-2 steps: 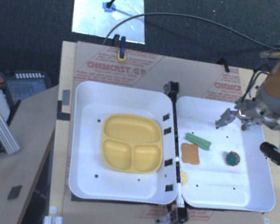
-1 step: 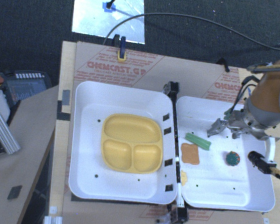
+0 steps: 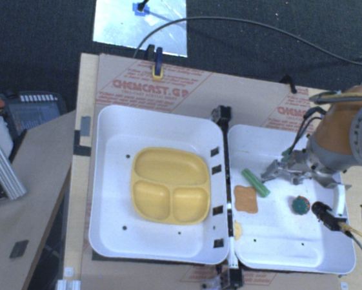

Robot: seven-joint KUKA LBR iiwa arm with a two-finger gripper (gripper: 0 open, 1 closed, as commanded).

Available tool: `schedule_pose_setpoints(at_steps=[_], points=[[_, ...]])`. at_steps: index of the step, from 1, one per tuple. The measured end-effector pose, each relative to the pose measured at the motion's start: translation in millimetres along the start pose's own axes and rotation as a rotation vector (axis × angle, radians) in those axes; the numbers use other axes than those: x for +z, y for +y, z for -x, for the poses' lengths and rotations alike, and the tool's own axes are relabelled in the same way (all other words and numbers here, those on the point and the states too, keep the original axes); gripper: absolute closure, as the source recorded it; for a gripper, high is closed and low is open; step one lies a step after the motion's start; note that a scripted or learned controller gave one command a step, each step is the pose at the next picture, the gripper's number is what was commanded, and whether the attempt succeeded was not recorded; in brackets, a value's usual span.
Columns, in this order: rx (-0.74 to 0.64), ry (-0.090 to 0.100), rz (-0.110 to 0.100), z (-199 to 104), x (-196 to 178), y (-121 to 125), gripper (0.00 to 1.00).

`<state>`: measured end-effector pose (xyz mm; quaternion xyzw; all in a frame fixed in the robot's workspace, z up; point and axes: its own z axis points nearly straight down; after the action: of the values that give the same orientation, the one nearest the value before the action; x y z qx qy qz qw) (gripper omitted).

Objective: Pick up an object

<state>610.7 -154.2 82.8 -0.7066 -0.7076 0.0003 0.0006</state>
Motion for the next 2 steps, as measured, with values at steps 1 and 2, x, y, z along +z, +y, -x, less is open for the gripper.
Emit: schedule_pose_setpoints(at_steps=[1, 2], points=[[0.0, -0.001, 0.006, 0.5, -13.4, 1.9, 1.0], [-0.003, -0.002, 0.008, -2.5, -68.4, 13.7, 1.0]])
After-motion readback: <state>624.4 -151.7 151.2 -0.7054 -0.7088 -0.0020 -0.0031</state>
